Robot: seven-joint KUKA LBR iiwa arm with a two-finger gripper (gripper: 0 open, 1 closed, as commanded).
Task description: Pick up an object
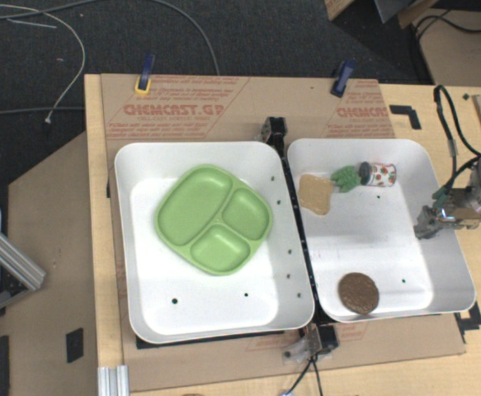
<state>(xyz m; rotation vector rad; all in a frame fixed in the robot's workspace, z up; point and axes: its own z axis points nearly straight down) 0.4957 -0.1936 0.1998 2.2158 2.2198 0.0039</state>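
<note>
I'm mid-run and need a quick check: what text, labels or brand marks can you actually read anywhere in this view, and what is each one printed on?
"CHEMCAST GP", red print on the brown board behind the left bin.
"CHEMCAST", the same red print, cut short, on the board behind the right bin.
Smaller red lines above and below both: too blurred to read.
Small patterned can in the right bin: markings too small to read.
</note>
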